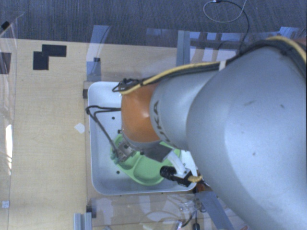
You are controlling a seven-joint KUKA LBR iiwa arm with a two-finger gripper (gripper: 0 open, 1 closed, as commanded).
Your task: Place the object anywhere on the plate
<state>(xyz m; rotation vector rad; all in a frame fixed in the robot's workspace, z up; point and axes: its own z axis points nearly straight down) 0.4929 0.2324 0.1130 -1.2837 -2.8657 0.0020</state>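
Observation:
A light green plate (144, 171) lies in the near part of the white bin (101, 128), partly covered by the arm. My gripper (121, 153) reaches down at the plate's left rim, just below the orange band (136, 116). Something small and green shows by the gripper's tip, too unclear to name. The arm's bulk hides the rest of the plate and most of the bin's right side.
Black cables (98, 116) loop from the wrist over the bin's left part. A black connector (169, 173) sticks out over the plate. The wooden bench (48, 143) extends left, with black marks (48, 56) at the back and clear panels around.

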